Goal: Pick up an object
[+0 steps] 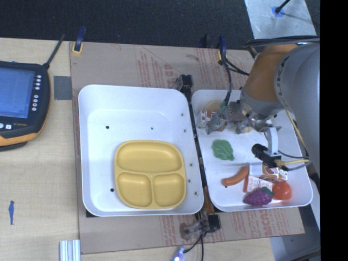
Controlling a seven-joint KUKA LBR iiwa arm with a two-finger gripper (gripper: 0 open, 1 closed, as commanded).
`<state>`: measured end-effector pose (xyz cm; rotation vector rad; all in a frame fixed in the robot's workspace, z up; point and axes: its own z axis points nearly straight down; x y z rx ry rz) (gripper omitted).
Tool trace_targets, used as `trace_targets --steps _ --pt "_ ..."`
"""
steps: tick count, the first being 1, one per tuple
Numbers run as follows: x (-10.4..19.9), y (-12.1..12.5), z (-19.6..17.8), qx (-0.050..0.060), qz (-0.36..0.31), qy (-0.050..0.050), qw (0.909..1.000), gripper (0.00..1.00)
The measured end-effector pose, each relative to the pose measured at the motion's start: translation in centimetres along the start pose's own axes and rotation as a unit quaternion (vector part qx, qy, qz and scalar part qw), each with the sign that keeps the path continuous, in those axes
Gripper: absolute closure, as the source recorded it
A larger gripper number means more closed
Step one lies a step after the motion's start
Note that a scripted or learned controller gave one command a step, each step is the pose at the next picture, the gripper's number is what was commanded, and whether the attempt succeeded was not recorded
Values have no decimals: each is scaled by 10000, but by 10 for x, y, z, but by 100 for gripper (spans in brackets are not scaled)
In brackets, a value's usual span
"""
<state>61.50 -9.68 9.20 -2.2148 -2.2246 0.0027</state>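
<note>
You saw the gripper (pixel 222 119) low in the right bin (pixel 304 200); whether it had grasped anything, you couldn't tell.

Yellow divided tray (pixel 150 174) in left bin (pixel 92 107); end effector (pixel 225 118) over right bin's (pixel 304 197) toy food.

Grey arm (pixel 296 75) from the right, orange-banded wrist bent down, pincer (pixel 228 119) low.
</note>
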Motion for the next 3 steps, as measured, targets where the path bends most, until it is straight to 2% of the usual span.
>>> trace_targets --steps 1,2,3 --pt "-10 33 0 205 7 -40 9998 0" --pt "-61 35 -1 145 1 27 9999 0" --pt "-109 36 1 159 -12 70 9998 0"
